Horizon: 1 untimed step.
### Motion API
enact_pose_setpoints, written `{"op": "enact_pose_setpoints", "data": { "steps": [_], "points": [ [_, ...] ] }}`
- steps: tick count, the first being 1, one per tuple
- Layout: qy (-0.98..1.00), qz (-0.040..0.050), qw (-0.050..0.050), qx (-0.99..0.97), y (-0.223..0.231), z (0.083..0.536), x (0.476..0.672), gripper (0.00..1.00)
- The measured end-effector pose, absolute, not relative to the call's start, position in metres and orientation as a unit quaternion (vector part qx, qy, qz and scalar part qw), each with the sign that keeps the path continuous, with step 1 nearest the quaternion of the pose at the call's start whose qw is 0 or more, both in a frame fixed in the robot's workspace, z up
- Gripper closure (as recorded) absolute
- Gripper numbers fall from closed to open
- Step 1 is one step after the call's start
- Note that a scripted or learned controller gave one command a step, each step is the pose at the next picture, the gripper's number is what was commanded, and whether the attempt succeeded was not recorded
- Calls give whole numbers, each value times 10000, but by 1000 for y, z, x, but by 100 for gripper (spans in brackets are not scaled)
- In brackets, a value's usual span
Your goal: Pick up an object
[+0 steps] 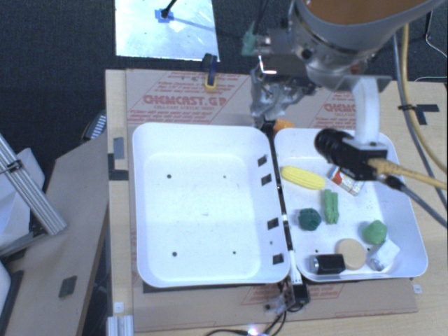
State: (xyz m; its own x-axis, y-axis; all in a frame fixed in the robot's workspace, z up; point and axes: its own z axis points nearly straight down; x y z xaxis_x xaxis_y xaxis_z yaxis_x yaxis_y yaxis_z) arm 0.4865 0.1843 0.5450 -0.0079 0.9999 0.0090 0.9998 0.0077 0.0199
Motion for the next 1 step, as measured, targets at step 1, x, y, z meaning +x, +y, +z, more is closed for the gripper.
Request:
{"op": "enact_pose_setpoints", "data": {
  "steps": [1],
  "points": [
    [7084,-62,-27,7058,219,317,485,100]
  ]
}}
